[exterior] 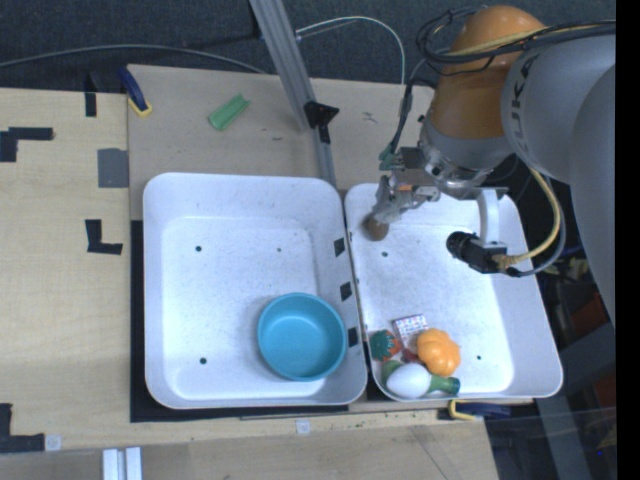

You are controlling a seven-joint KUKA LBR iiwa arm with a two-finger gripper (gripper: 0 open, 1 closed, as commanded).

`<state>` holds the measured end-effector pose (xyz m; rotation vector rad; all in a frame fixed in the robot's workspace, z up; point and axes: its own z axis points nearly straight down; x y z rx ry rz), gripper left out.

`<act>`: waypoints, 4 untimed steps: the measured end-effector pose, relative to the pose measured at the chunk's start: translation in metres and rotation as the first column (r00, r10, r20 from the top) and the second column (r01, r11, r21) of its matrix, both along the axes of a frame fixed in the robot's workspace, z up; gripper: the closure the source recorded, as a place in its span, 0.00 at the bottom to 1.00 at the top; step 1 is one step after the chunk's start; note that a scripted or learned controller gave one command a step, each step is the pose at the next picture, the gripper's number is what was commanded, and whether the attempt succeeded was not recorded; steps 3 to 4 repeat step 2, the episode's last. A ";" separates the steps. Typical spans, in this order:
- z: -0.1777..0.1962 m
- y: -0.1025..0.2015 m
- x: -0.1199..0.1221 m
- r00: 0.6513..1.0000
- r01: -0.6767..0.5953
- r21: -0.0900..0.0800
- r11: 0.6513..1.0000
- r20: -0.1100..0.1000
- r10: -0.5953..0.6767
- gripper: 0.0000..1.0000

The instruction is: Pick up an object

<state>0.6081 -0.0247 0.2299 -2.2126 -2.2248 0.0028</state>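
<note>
My gripper (383,218) hangs over the far left corner of the right bin (500,298), fingers pointing down. A small brown round object (375,230) sits right at the fingertips, pinched between them. At the near edge of the same bin lie an orange fruit-like toy (438,350), a white egg-shaped thing (407,379), a green piece (382,345) and a small red-and-white packet (409,325). A blue bowl (300,335) stands upright in the near right part of the left bin (200,268).
A slanted grey pole (290,63) crosses the bench behind the bins. A green block (227,112) lies on the bench at the back left. A black cable fitting (480,251) hangs off the arm over the right bin.
</note>
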 end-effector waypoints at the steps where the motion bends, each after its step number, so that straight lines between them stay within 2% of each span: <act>1: -0.011 0.047 -0.029 1.000 0.000 0.000 1.000 -0.001 0.000 1.00; 2: -0.017 0.100 -0.051 1.000 -0.001 0.000 1.000 -0.001 0.001 1.00; 4: -0.017 0.100 -0.051 1.000 -0.001 0.000 1.000 -0.001 0.001 1.00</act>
